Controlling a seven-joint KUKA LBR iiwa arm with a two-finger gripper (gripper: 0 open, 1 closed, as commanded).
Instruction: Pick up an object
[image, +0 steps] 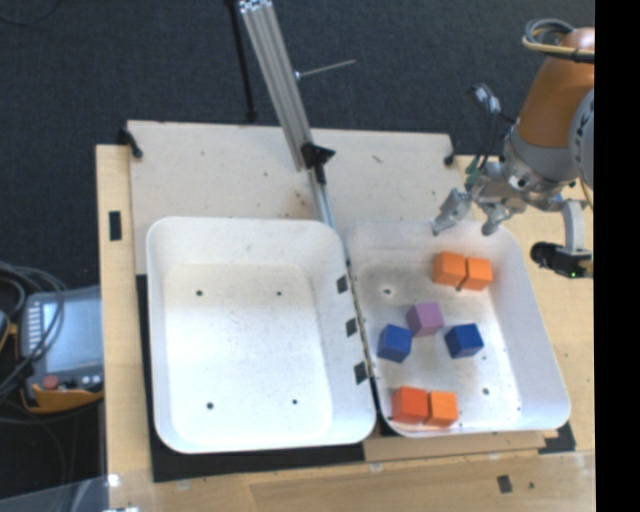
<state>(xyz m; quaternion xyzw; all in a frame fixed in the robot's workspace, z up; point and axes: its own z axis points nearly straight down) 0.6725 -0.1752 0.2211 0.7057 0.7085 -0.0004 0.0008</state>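
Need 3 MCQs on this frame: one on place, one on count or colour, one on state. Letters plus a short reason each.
1. Where do the blocks lie?
A. all in the left bin
B. all in the right bin
C. split between both bins

2. How many blue cubes are there?
A. one
B. two
C. four

3. What is the end effector doing?
A. hanging open above the far edge of the right bin, holding nothing
B. clamped on the purple cube
C. resting on the floor of the left bin

Key:
1 B: the orange block at the far side, the purple cube and the rest all sit inside the right bin, none in the left bin.
2 B: one blue cube left of the purple one, another blue cube to its right.
3 A: the end effector has its fingers spread with nothing between them.
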